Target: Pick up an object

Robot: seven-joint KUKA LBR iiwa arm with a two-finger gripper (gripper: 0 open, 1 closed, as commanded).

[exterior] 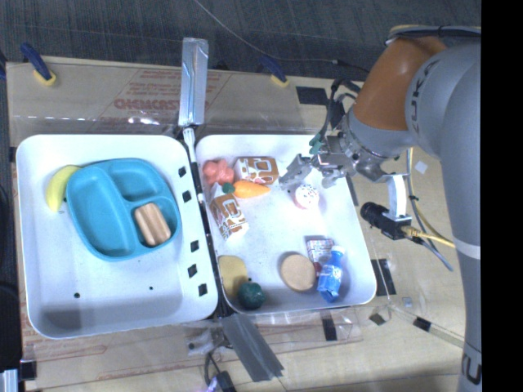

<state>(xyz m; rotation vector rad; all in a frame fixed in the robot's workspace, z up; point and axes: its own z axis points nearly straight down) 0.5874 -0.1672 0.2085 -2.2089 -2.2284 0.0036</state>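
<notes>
in the left bin (pixel 49 300), blue tray (pixel 106 202) with bread roll (pixel 152 223)

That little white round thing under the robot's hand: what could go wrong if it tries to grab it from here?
1. The little white round thing looks round, so it might roll or squirt away when the hand pinches it.
2. The carrot and the patterned box lie just to its left; a sideways miss could knock them.
3. It sits near the right bin's far side, so the hand might bump the wall.
</notes>
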